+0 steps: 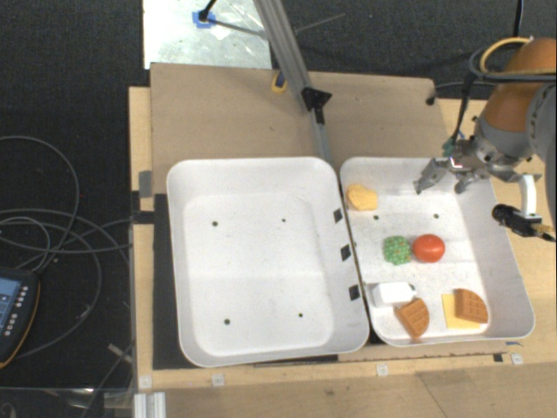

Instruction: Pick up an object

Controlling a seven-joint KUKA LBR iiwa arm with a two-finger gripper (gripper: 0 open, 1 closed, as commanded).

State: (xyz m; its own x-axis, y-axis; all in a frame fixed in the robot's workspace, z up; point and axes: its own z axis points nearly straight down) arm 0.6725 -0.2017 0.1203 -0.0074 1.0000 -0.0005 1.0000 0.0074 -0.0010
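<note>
The right bin (505, 273) holds a yellow lump (362, 198) near its far left corner. A green ball (397, 250) and a red tomato (428, 248) lie side by side in the middle. Along the near edge sit a white block (392, 293), a brown waffle piece (414, 317), and a second waffle (470, 304) resting on a yellow slice (456, 314). My gripper (444, 179) hovers over the far part of the right bin, fingers spread open with nothing between them. It is right of the yellow lump and above the tomato in the view.
The left bin (261, 259) lies beside the right one, joined by black clips (345, 252). A grey pole (287, 46) slants across the far bench. Cables and a pendant (13, 307) lie on the floor at left.
</note>
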